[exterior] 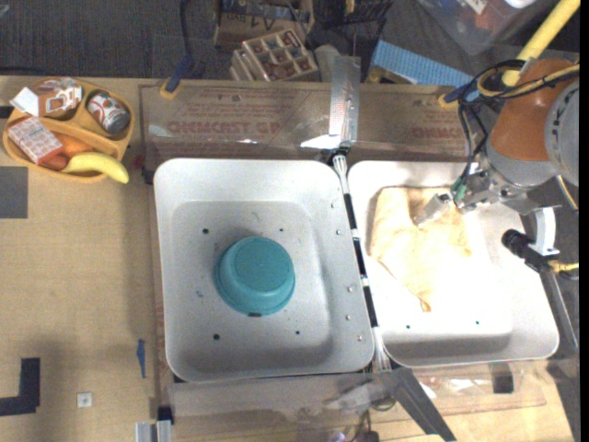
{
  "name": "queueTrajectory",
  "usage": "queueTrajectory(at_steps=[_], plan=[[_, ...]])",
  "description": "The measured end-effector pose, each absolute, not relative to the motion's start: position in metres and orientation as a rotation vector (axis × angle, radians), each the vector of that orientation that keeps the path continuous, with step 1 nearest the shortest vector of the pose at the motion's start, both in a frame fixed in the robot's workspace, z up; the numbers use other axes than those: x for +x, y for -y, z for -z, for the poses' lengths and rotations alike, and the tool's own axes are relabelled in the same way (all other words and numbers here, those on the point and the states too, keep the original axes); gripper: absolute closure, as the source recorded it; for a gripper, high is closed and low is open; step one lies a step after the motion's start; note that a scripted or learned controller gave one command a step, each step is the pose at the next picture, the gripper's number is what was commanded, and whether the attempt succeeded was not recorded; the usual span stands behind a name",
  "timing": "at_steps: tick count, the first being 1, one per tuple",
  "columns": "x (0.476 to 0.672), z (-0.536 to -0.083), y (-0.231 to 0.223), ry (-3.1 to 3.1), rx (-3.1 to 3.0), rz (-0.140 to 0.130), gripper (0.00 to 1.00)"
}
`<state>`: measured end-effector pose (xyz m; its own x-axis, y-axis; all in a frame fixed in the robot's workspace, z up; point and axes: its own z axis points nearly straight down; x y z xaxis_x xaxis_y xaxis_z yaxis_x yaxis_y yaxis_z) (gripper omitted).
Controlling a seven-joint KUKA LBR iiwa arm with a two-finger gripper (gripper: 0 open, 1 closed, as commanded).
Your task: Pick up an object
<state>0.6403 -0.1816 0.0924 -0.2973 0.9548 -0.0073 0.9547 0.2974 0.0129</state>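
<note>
I'm seeing a matt teal plastic bowl point(257, 274) sitting in the smooth, glossy white left bin point(184, 201). At three o'clock from it, a soft, creased pale-yellow cloth point(414, 247) is lying in the right bin point(497, 330). The bench point(74, 284) is looking like matt wood.

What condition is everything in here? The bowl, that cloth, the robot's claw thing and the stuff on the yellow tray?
Teal bowl: upside down, in the left bin.
Cream cloth: crumpled, in the right bin.
Gripper: down at the cloth's upper edge; grip unclear.
Banana: lying on the yellow tray's front edge.
</note>
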Motion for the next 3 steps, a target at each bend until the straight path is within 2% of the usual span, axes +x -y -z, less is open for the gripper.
queueTrajectory(at_steps=[1,2,3], plan=[[0.647,-0.130,0.191,-2.714,1.567,-0.002,0.00],[0.606,-0.090,0.205,-2.751,1.497,-0.006,0.00],[0.652,-0.090,0.179,-2.842,1.311,-0.002,0.00]])
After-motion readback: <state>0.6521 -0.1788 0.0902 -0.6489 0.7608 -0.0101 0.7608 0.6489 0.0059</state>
